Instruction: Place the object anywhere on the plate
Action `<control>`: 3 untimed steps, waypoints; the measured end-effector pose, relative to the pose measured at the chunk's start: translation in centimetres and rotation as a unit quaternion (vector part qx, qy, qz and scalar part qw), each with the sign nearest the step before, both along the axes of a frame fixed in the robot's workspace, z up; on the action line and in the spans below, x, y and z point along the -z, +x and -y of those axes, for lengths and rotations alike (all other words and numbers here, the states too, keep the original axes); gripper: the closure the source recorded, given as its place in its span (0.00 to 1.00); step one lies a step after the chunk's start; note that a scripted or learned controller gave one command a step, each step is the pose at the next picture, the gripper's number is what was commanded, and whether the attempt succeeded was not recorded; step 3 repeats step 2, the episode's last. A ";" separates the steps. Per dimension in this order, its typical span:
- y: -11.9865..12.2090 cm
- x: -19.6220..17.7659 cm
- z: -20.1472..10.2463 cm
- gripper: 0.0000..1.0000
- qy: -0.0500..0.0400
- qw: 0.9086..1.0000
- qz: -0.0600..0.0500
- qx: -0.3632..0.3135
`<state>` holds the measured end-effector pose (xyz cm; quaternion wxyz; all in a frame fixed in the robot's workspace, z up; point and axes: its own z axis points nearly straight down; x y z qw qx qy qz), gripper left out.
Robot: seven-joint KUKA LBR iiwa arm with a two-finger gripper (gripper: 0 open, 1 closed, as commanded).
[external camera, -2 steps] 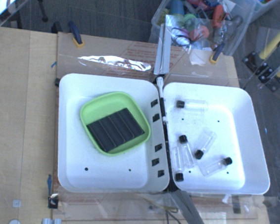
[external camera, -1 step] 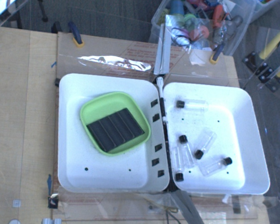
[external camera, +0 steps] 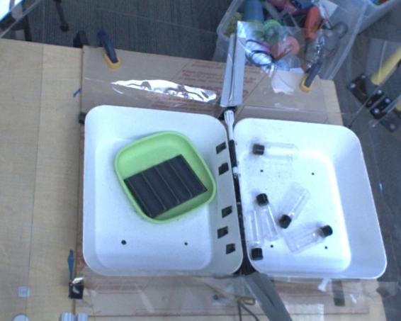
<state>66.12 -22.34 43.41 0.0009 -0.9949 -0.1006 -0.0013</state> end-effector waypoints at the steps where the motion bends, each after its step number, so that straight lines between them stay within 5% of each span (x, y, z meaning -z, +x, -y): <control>1: -0.3 0.0 0.0 0.00 0.001 1.000 -0.002 -0.001; 3: -0.1 0.0 -0.1 0.00 0.000 1.000 -0.001 -0.001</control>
